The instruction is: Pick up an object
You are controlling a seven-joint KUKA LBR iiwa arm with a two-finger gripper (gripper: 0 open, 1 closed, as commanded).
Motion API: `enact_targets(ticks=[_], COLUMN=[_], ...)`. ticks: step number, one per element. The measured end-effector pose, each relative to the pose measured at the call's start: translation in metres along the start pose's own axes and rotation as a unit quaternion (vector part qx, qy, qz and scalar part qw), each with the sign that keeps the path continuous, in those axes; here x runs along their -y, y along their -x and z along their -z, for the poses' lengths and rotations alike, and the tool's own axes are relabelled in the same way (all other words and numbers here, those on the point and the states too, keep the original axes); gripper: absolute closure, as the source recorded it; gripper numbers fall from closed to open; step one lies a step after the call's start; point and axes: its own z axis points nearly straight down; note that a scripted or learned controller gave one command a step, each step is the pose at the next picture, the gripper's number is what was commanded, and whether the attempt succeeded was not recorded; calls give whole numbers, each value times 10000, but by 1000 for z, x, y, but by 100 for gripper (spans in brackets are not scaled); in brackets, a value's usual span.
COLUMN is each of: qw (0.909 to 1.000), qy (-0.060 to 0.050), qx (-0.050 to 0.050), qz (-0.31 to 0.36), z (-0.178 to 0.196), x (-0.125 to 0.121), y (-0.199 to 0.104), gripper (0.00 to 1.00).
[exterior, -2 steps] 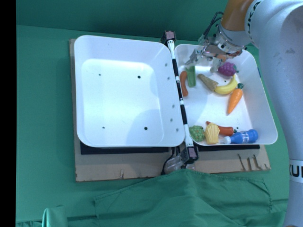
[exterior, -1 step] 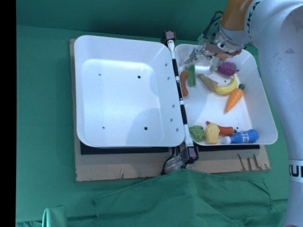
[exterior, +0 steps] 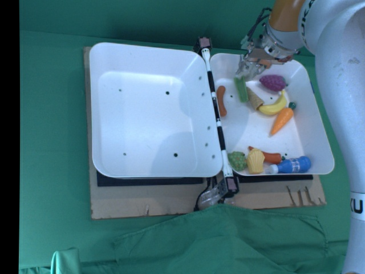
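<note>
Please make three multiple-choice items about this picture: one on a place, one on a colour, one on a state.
1. The toys lie in which shallow white bin?
A. left
B. right
C. both

2. What colour is the plastic grape bunch?
A. purple
B. white
C. black

3. Where is the end effector?
A. over the left bin
B. off the bench
C. low over the right bin's far part

Key:
1 B, the toys lie in the right bin.
2 A, the grape bunch is purple.
3 C, the end effector sits beside the green plastic cucumber.

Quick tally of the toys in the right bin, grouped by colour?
Orange: 3, sausage, carrot, pepper
Green: 2, cucumber, strawberry-like piece
Yellow: 2, banana, corn
Purple: 1, grapes
Tan: 1, cone
Blue: 1, bottle
Total: 10
</note>
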Motion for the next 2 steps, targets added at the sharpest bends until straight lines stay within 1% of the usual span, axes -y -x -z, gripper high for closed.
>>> enact_targets(ticks=[1,2], qw=[10000,10000], qy=[-59,-50], qx=[0,-3], qz=[2,6], z=[54,121], x=[5,1], y=[6,2], gripper=[100,100])
